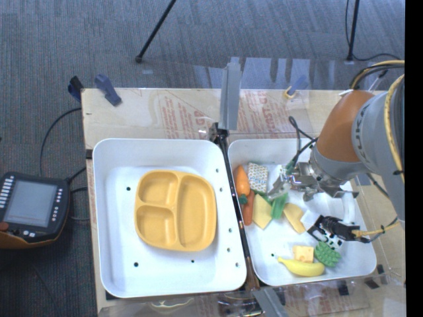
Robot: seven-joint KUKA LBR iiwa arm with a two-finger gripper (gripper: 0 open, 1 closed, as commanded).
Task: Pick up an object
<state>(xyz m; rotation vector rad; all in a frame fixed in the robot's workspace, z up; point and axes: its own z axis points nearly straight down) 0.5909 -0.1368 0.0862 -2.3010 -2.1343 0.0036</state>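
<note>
The right bin [357, 259] holds several toy foods. My gripper [280, 183] is low over its left-middle part, just above a green piece [279, 205] and a yellow cheese wedge [263, 212]. To its left an orange carrot [242, 181] lies along the bin wall, with a pale checkered packet [258, 176] beside it. A second cheese wedge [294, 218] sits right of the green piece. At the front lie a banana [301, 267], a small cheese block [303, 253] and a green knobbly piece [327, 253]. Nothing is visibly held.
The left bin [109, 177] carries a yellow divided plate [176, 210] at its middle. A grey upright post [230, 101] stands behind the wall between the bins. The arm's orange band [340, 127] and grey body hang over the right bin's back right.
</note>
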